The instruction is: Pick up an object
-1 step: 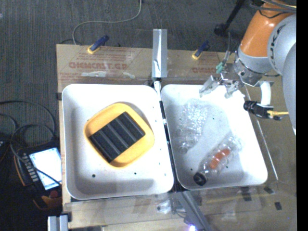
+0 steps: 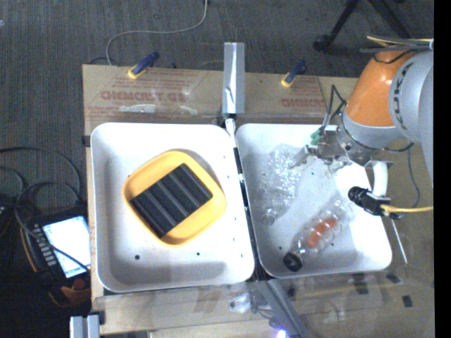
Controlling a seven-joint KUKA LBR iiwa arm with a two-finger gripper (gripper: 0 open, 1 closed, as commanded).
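A yellow tray-like object with a black ridged top [image 2: 176, 196] lies in the left bin [image 2: 106, 259]. In the right bin [image 2: 373, 255], a crumpled clear plastic piece [image 2: 280, 178] rests near the left wall. A clear bottle with orange contents and a black cap [image 2: 317, 234] lies slanted toward the front. The grey arm with its orange band [image 2: 373, 94] reaches in from the right. My gripper [image 2: 320, 145] hangs over the back of the right bin, just right of the crumpled plastic.
A metal post [image 2: 233, 76] rises at the back between the bins. Blue-and-yellow clamps [image 2: 143, 64] [image 2: 294, 73] hold the cardboard sheet behind them. A yellow cable [image 2: 409, 208] and black fitting [image 2: 361, 197] hang off the wrist above the right bin.
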